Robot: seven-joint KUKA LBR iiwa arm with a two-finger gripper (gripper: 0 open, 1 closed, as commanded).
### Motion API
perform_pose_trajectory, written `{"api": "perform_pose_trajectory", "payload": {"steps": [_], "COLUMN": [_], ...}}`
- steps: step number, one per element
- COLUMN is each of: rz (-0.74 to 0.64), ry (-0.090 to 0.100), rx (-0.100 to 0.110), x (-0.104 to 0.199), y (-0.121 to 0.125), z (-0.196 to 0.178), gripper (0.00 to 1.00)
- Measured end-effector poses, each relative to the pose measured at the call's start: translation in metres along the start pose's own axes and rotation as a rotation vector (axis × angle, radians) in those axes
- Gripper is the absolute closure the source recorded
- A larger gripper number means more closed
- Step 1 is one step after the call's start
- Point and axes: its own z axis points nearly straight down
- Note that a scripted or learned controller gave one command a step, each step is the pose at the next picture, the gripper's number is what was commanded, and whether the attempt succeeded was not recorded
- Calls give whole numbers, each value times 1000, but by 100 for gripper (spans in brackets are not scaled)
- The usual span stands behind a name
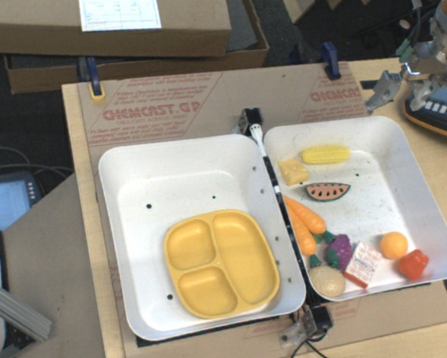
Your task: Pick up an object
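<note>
Camera view: gripper (414, 80), possibly parked, beyond right bin (413, 152).

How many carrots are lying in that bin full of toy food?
2. One carrot lies slantwise near the right bin's left wall, below the watermelon slice. A second carrot lies beside it against that wall. Others could be hidden beneath the pile.

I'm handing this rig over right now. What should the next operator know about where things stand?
Gripper: at the top right, outside the bins, holding nothing.
Right bin: corn, watermelon slice, carrot, grapes, orange, tomato and a small packet.
Left bin: yellow divided plate.
Done: nothing picked.
Left: choose an object, grasp, lift.
</note>
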Motion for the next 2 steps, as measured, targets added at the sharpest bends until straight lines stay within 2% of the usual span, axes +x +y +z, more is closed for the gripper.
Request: {"api": "perform_pose_trajectory", "payload": {"steps": [1,2], "rz": [-6,4], "ry": [6,3], "rx": [12,12], "x": [84,81], "y": [-39,-126], "z": [86,196], "gripper": [0,0]}}
